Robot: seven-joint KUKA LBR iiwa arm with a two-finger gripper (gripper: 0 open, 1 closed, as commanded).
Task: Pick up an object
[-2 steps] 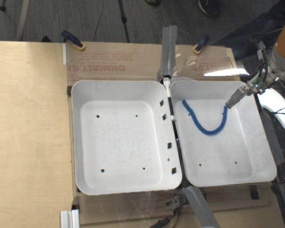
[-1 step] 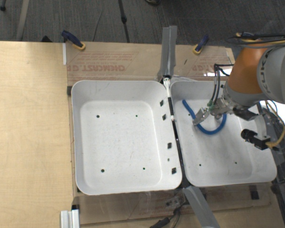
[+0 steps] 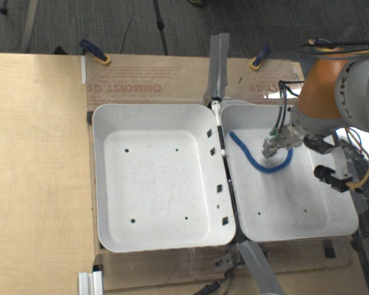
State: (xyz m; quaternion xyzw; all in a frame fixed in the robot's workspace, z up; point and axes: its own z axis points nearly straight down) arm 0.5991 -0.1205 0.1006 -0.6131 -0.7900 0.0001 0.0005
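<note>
A blue flexible cord (image 3: 252, 157) lies curved on the floor of the right bin (image 3: 295, 220), running from near the divider toward the bin's middle. My gripper (image 3: 272, 149) hangs low over the cord's right end, right at or touching it. The grey arm with its orange band (image 3: 320, 94) reaches in from the right above it. The view is too small to tell how the gripper's tips stand or whether the cord is between them.
The left bin (image 3: 111, 226) sits beside the right one, split by a grey divider bar (image 3: 219, 72). Brown cardboard (image 3: 147, 82) lies behind the bins with two blue clamps (image 3: 93, 51). Cables and a black fitting (image 3: 332, 177) hang off the arm at right.
</note>
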